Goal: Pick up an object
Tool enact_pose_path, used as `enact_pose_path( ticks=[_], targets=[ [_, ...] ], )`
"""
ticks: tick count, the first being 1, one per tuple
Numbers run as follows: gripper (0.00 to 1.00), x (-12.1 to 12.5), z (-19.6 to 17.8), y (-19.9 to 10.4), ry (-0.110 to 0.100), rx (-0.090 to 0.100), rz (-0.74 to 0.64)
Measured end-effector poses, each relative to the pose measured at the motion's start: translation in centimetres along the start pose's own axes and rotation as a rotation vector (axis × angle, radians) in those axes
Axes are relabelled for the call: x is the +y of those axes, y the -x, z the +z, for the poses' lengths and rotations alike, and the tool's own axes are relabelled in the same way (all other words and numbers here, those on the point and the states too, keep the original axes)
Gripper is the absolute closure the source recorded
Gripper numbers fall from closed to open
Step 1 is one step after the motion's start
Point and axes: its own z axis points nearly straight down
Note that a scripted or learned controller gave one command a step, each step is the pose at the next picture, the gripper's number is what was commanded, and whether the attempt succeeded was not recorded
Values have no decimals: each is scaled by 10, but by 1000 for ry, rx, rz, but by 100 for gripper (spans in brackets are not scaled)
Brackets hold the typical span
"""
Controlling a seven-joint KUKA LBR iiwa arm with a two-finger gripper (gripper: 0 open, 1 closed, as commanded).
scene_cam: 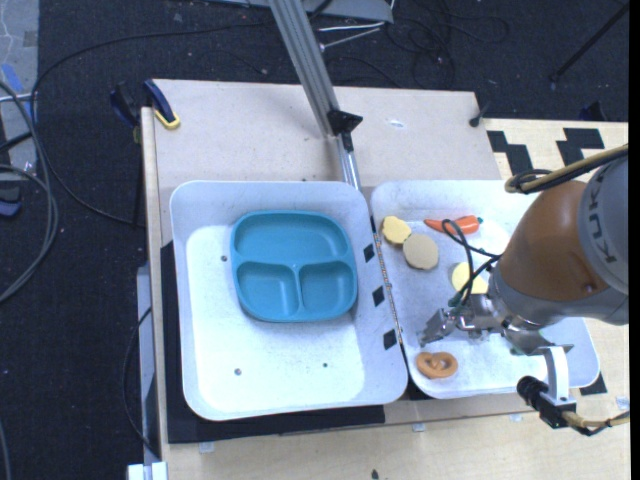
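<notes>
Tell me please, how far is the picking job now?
Nothing looks picked yet. The grey two-finger gripper hangs low in the right white bin, just above the brown ring-shaped pretzel, which lies on the bin floor. Grasping and lifting an object remain.

Blue divided plate (295, 266) in left bin (200, 368), frame centre-left. Metal pole (310, 58) slants from top centre to the bins' junction. Checkered marker (560, 148) at right edge. Cables (60, 168) on dark floor, left.
</notes>
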Motion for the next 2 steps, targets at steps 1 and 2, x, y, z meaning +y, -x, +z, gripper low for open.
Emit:
enact_pose_path(
  ticks=[1, 2],
  targets=[
    [100, 2, -13, 0, 6, -1, 1],
    [100, 6, -75, 6, 13, -3, -3]
  ],
)
